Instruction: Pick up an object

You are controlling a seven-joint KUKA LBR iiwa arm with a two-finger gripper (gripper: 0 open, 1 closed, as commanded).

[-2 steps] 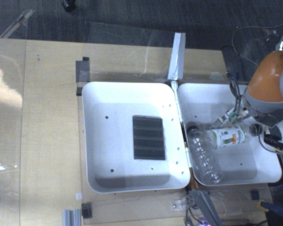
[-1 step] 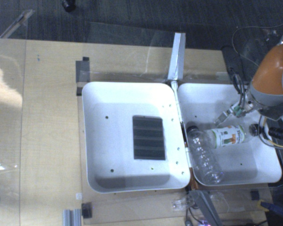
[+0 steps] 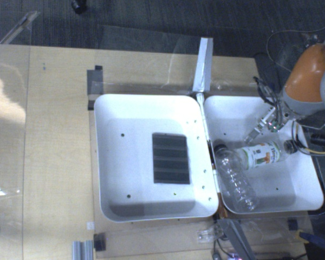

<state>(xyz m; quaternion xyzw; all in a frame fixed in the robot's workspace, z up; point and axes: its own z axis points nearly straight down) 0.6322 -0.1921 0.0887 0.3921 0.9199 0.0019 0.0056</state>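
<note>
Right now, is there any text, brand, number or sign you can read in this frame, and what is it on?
No text can be read.
Label on the clear plastic bottle in the right bin: green and orange print, too small and blurred to read.
Dark ridged block in the left bin: no marking visible.

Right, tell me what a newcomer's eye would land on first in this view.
Most likely the orange band on the arm at the right edge, the one strong colour in the scene. Next comes the dark ribbed rectangle lying flat in the middle of the left bin. Then the clear plastic bottles lying on their sides in the right bin, with the gripper just above them.
</note>
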